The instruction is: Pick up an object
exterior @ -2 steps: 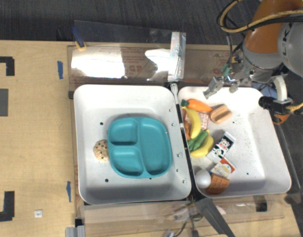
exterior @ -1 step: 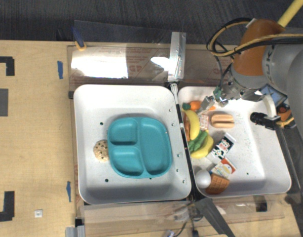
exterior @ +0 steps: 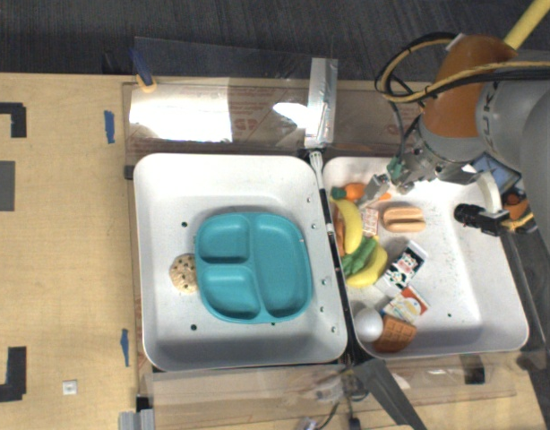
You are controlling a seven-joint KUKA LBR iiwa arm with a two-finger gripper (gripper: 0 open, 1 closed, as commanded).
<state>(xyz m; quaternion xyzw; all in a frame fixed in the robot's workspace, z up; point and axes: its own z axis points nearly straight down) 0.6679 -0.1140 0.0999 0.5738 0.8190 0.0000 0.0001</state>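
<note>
Dark grey carpet (exterior: 212,7) runs along the far side of the bench. The bench top (exterior: 51,240) is pale wood, marked with black tape corners (exterior: 13,119) and short strips of blue tape (exterior: 109,125) (one more sits low by the near edge). Behind the bins a clear plastic sheet (exterior: 221,106) stands, throwing back a bright patch of overhead light.

Two white bins (exterior: 158,186) are sitting side by side, holding one teal tray (exterior: 255,265), one cookie (exterior: 183,272), two bananas (exterior: 348,224).
</note>
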